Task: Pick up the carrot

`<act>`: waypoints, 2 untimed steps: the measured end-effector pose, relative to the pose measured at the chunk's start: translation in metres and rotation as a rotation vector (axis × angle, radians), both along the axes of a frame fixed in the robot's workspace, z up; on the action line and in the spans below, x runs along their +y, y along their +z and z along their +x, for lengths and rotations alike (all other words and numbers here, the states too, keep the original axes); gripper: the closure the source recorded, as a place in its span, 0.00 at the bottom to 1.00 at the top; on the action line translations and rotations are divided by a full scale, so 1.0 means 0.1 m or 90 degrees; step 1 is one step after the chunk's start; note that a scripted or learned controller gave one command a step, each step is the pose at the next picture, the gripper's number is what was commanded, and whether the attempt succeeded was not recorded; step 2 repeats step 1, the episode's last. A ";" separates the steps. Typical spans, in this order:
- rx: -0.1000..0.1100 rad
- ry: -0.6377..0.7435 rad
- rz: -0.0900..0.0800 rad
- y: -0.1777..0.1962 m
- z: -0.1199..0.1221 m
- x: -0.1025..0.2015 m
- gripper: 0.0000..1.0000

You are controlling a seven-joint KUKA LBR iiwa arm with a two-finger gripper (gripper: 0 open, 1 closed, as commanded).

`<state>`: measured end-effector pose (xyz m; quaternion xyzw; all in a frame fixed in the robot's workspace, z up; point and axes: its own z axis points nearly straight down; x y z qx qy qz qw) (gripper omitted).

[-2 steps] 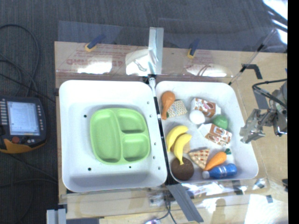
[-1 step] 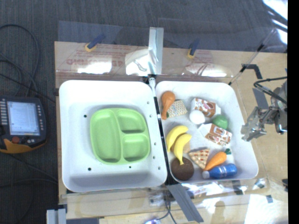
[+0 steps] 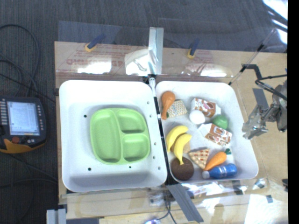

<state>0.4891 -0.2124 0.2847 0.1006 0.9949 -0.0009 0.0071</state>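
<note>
The carrot [image 3: 216, 161], orange with a small green top, lies tilted near the front right corner of the right bin [image 3: 243, 107]. It sits between a pizza slice [image 3: 198, 157] and a blue bottle [image 3: 223, 171]. My gripper [image 3: 252, 127] hangs beyond the bin's right rim, to the right of and a little behind the carrot, well apart from it. Nothing shows in its grasp.
The right bin also holds two bananas [image 3: 180, 141], a brown ball [image 3: 182, 168], a white egg [image 3: 197, 117], a green item [image 3: 220, 122], two printed packets [image 3: 218, 134] and an orange drumstick-like piece [image 3: 167, 101]. A green divided plate [image 3: 120, 135] lies in the left bin [image 3: 74, 101].
</note>
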 end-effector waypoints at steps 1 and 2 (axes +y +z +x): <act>0.006 0.173 0.000 0.23 -0.04 -0.11 1.00; 0.006 0.173 0.000 0.23 -0.04 -0.11 1.00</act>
